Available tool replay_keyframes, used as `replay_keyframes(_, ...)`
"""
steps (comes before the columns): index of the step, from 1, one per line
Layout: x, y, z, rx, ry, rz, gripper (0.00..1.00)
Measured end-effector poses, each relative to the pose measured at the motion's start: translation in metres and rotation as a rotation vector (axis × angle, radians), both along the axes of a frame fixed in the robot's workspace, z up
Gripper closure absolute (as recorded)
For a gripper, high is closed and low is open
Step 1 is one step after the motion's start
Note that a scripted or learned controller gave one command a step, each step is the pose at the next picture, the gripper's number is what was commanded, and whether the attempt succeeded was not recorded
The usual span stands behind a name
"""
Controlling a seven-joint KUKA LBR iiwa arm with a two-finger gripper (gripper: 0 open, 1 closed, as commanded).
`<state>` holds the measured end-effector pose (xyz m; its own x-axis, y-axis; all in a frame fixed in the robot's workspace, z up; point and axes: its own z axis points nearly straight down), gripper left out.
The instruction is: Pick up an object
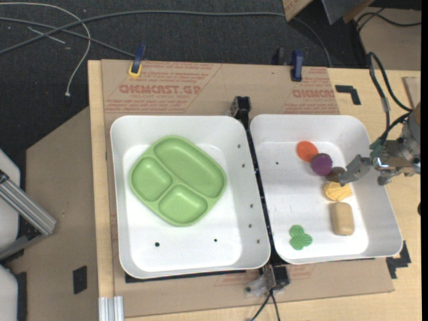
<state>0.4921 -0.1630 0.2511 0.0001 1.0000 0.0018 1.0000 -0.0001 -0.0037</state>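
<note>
The right bin (281,139) holds several small items: an orange ball (307,150), a purple plum-like piece (322,163), a yellow piece (338,192), a tan oblong block (342,218) and a small green piece (299,237). My gripper (342,174) reaches in low from the right rim. Its dark tip sits between the purple piece and the yellow piece, very close to both. I see nothing lifted off the bin floor.
A green divided plate (177,179) lies in the left bin (127,136). The two bins meet at a central seam with a black clamp (241,105) at the back. Cables run along the bench's right side (381,79).
</note>
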Motion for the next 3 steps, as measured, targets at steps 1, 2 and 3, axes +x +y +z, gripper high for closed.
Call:
replay_keyframes(1, 0.001, 0.0, 0.001, -0.001, -0.003, 0.001, 0.0)
replay_keyframes(2, -0.003, -0.005, -0.041, 0.0, -0.002, 0.0, 0.0)
replay_keyframes(3, -0.009, -0.003, -0.102, 0.002, 0.003, 0.0, 0.0)
